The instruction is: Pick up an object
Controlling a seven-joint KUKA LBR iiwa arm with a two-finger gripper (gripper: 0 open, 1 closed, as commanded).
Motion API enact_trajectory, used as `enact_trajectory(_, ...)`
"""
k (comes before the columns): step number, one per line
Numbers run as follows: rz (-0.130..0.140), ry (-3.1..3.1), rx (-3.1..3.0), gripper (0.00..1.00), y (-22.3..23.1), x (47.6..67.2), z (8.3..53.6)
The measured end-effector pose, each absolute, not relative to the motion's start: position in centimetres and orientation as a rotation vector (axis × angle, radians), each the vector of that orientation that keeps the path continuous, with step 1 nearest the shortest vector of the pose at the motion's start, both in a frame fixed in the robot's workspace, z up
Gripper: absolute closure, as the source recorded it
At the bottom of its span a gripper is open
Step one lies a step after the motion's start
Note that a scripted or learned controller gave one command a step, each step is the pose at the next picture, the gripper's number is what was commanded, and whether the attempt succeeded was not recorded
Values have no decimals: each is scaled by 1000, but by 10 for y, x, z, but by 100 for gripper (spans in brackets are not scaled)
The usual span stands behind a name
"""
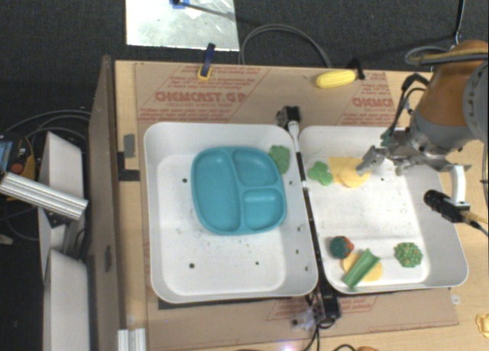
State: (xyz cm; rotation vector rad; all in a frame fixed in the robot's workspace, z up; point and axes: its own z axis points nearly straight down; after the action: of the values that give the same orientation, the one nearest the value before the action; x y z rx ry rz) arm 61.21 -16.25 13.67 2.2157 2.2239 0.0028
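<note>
Camera view: cardboard-topped bench (229, 89) on dark carpet; teal divided plastic tray (237, 189) fills left white bin (164, 265); gripper (376, 158), fingers indiscernible, over yellow toy (350, 173).

Table (229, 89) topped with brown printed cardboard. Directly on it: two white bins side by side, left bin (172, 265), right bin (451, 254). Yellow object (335, 78) on cardboard near far edge.

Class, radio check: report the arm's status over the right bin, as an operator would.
Gripper low over right bin, at yellow toy's edge. Nothing seen lifted. Green toy touching yellow one, left side.
</note>
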Motion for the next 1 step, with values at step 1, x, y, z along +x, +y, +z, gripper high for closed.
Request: enact_trajectory(1, 5, 2230, 2208, 0, -113, 656, 83)
